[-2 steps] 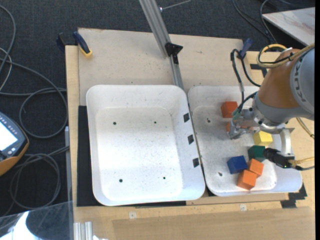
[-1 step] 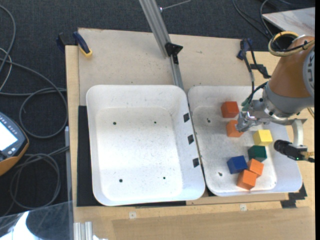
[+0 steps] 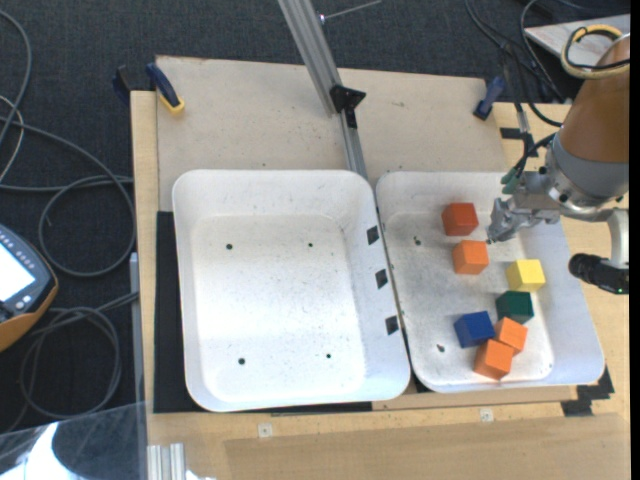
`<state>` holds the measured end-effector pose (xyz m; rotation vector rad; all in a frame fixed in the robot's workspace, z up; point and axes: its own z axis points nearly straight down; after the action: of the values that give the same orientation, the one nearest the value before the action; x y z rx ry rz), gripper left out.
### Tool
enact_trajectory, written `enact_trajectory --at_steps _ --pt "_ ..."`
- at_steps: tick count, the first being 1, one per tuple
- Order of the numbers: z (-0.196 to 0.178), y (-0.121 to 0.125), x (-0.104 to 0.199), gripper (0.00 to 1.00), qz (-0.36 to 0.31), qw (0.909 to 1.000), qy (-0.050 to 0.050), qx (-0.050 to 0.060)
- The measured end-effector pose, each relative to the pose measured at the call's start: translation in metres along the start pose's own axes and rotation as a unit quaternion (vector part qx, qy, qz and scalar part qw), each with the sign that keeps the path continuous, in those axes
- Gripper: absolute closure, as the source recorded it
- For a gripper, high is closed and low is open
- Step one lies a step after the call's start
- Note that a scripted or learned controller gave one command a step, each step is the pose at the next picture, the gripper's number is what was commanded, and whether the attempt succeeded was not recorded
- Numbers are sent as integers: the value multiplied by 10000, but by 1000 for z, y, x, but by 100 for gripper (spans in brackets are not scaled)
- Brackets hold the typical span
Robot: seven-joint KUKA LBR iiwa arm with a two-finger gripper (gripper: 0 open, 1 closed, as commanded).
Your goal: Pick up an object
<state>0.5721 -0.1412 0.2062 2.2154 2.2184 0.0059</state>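
Blocks lay scattered in the right bin (image 3: 570, 298), seven of them, while the left bin (image 3: 190, 298) beside it held nothing I could make out but dark specks. From the camera above the surface (image 3: 250, 108), the grey arm (image 3: 590, 158) with its orange band reached in from the right, and its claw (image 3: 497, 230) hung low over the right bin's far half.

The claw's tip sat just between two orange cubes: one orange cube (image 3: 460, 218) to its left toward the bin's far edge, another orange cube (image 3: 470, 257) just below it. Whether it touched either I could not say, and no block showed between its prongs. How wide the claw stood was also beyond telling from that slant; the metal parts blurred together.

Nearer the right wall rested a yellow cube (image 3: 526, 274), and just below that a dark green cube (image 3: 516, 304). A blue cube (image 3: 474, 328) sat near the bin's front, with two more orange blocks (image 3: 512, 334) (image 3: 492, 359) close beside it, nearly touching one another.

A slanted metal pole (image 3: 318, 48) crossed the surface's far side, ending at the seam between the bins. Blue clamps (image 3: 165, 86) gripped the surface's far corners.
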Motion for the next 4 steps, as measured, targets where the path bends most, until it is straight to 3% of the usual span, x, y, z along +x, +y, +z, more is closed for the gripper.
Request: enact_trajectory --at_steps 1,3,4 --pt "-61 -6 -3 100 2 10000 -2 -6" --pt "-60 -25 94 100 -27 10000 25 43" --pt "-58 -21 147 100 -25 10000 21 40"
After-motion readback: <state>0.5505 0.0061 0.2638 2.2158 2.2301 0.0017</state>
